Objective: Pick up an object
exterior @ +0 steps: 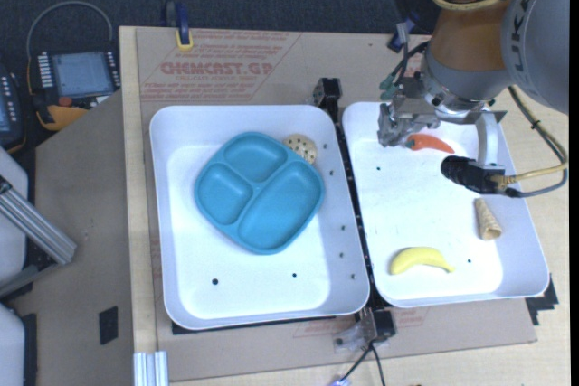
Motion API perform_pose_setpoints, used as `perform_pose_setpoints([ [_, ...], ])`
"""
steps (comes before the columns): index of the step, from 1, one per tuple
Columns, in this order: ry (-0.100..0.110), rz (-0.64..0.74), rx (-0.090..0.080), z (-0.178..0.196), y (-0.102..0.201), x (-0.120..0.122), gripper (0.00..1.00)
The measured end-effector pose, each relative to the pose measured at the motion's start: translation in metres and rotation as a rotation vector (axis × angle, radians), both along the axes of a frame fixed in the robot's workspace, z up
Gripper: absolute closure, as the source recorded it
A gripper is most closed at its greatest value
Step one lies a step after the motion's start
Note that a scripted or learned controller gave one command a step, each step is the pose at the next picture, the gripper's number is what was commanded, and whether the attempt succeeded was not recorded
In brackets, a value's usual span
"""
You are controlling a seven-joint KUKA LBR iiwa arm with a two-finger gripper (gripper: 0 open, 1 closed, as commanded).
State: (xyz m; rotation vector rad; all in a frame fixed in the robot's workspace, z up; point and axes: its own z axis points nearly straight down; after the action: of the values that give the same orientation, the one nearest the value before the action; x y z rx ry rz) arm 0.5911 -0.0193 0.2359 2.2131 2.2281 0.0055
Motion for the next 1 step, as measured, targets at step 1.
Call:
perform_pose_setpoints([
  [1,0.000,0.000,0.000,0.0050,0.0522,0.0259,1.00],
])
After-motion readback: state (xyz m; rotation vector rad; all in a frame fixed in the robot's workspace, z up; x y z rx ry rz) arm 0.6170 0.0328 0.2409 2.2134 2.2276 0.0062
